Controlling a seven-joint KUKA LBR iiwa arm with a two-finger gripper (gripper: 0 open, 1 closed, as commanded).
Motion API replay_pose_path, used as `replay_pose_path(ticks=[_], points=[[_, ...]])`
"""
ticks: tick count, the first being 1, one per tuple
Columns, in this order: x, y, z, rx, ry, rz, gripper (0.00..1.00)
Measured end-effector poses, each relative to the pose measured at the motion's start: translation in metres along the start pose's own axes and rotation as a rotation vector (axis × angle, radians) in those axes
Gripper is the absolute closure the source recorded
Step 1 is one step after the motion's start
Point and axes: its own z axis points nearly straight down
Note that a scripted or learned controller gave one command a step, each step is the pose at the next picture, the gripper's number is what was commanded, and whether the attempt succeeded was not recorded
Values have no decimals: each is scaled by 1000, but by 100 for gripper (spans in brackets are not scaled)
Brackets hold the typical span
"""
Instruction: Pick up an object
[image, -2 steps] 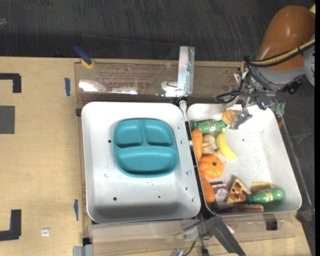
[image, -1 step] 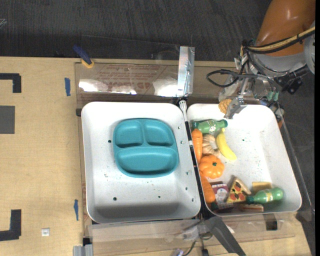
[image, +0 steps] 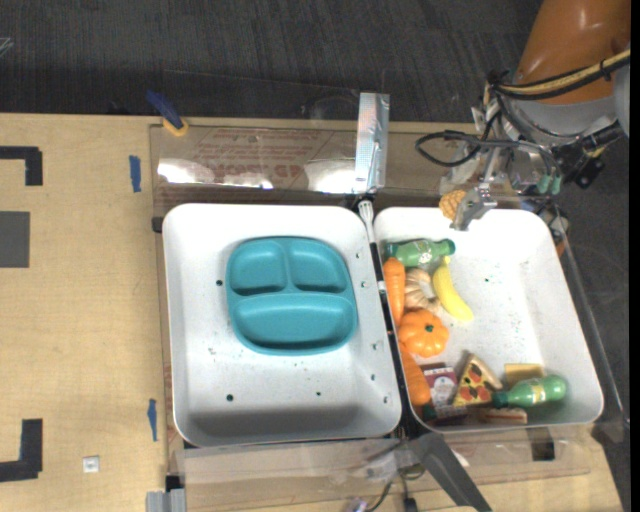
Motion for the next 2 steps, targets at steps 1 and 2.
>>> replay_pose_path(ticks=[1, 2], points=[[24, -40, 21, 0, 19, 45, 100], [87, -39, 86, -2, 23, 67, 100]])
